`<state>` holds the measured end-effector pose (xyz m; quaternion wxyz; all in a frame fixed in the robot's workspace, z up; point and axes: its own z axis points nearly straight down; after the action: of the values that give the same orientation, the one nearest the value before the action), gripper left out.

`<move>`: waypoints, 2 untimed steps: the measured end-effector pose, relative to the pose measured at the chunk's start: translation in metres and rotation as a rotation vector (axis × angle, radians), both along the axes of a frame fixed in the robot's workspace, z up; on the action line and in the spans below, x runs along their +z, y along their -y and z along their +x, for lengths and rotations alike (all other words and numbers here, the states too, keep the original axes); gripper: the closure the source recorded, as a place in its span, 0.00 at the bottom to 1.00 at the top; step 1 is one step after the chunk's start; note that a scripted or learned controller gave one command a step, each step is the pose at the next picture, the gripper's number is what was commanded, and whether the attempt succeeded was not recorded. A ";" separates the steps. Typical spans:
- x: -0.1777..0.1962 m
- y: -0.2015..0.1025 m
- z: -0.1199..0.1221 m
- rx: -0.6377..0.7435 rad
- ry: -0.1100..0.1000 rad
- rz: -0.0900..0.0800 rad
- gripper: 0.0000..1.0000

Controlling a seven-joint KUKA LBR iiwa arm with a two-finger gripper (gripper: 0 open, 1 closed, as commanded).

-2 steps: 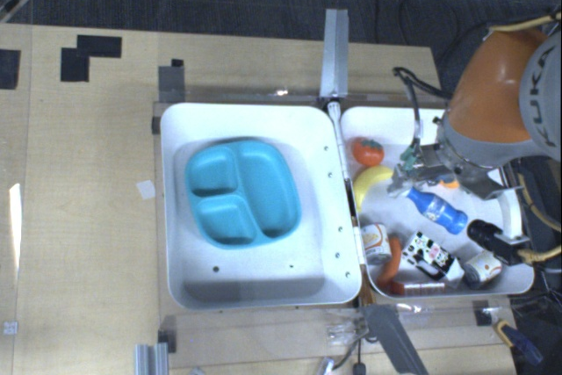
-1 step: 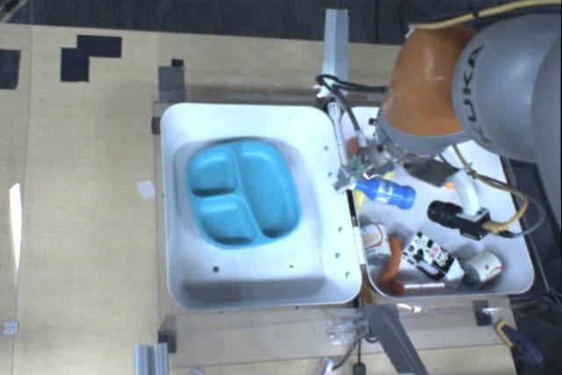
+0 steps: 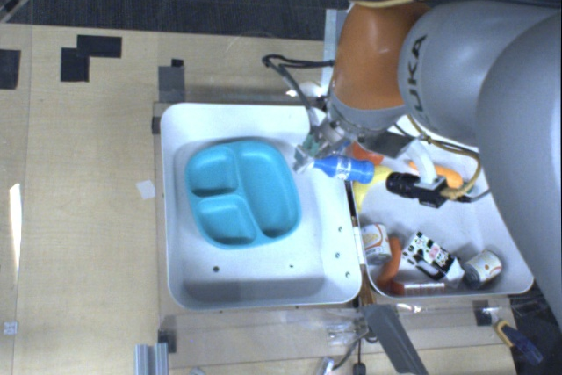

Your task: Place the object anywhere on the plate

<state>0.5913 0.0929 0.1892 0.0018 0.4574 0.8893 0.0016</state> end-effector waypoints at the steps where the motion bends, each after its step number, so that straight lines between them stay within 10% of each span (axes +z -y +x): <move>1: -0.003 0.005 0.001 0.109 0.001 -0.001 1.00; 2: 0.020 -0.064 -0.026 0.231 0.002 0.000 1.00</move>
<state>0.5649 0.1572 0.2096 0.0026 0.3518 0.9361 0.0023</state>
